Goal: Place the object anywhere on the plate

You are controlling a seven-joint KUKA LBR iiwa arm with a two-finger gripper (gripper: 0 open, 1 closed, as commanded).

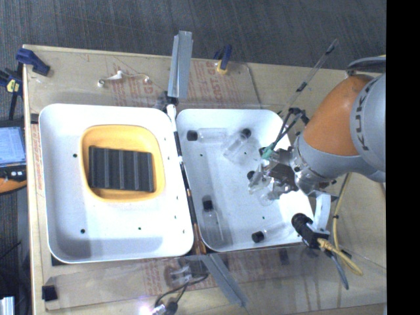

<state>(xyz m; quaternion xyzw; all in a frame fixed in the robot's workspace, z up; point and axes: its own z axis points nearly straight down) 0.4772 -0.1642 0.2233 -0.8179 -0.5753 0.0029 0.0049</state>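
Hovering over the right bin's (197, 176) right side, the gripper (266, 179) sits among clear plastic vials (236, 146) — whether it grips one I cannot tell. They look light, stiff and slippery — best pinched mid-body. The yellow plate (121, 136) waits in the left bin (59, 228).

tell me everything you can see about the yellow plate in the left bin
The yellow plate is a rounded rectangle with a raised orange-yellow rim, plastic by its look. It lies flat in the left bin, toward the far side. A dark ribbed rectangular panel covers most of its middle. Only the bin floor touches it; the gripper is over the right bin.
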